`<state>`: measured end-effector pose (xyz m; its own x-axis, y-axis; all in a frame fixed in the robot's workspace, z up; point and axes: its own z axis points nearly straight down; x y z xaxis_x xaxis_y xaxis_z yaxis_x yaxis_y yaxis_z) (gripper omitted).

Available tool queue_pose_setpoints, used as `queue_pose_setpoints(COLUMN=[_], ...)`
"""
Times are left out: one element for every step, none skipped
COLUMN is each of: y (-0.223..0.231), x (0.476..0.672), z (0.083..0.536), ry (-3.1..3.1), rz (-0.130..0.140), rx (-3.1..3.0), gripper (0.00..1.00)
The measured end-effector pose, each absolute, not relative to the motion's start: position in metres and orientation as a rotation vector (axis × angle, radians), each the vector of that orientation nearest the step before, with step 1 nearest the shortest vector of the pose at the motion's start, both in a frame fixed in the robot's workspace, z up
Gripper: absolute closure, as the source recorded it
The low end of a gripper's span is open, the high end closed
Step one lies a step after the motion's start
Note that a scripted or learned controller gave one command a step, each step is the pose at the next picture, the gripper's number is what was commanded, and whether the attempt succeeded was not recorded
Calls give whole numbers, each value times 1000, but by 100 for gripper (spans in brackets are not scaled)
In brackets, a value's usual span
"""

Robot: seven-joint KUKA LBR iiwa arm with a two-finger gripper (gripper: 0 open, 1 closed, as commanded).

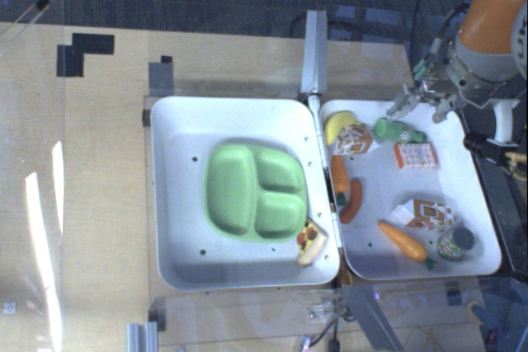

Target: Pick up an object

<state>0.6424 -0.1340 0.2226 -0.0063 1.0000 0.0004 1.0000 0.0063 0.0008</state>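
Objects, among them a carrot [403,241], all lie in the right bin [487,264]; the tool [427,101], spread and empty, hovers above its far rim.

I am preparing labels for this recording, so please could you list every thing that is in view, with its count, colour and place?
bins: 2, white, side by side on the bench
tray: 1, green, three compartments, in left bin
pizza slice: 1, tan with red, left bin, by tray's near right corner
banana: 1, yellow, right bin, far left corner
cartons: 3, white and orange, right bin
green toy: 1, right bin, far side
carrots: 2, orange, right bin
sausage: 1, red-brown, right bin
can: 1, green label, right bin, near right corner
arm: 1, grey and orange, at right
gripper: 1, grey, over right bin's far edge
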Motion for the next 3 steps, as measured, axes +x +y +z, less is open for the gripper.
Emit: queue_pose_setpoints(y=[-199, -198, -130], x=[637, 638, 671], z=[94, 102, 210], ry=[2265, 2270, 2224], rz=[5, 5, 4], rx=[2172, 2170, 2215], gripper=[0, 100, 100])
